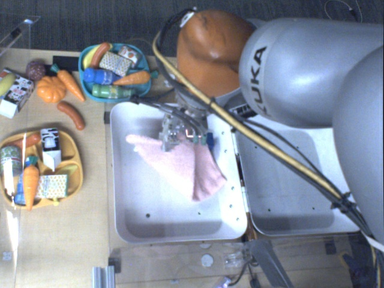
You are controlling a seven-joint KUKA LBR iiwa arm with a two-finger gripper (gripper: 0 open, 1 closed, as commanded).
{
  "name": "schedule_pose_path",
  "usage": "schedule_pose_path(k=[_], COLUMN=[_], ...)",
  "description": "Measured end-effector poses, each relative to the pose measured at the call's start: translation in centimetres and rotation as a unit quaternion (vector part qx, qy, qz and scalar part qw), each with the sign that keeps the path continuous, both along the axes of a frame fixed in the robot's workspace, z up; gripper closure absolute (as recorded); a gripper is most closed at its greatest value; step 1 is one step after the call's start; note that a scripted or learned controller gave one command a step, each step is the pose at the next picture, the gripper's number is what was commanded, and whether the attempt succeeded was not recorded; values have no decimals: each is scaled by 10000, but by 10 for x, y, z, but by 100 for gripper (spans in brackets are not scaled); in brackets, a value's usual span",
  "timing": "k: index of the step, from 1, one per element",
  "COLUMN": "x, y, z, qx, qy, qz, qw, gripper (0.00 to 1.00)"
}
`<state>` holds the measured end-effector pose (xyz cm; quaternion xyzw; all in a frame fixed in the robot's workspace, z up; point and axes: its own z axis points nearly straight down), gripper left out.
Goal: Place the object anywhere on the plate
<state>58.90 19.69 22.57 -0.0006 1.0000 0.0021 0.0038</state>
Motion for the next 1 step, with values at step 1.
schedule_pose_path(k=[1], x=[0], y=[0], z=[0], qx=[1], qy=[-1], qz=[-1], qw=[10000], gripper=[0])
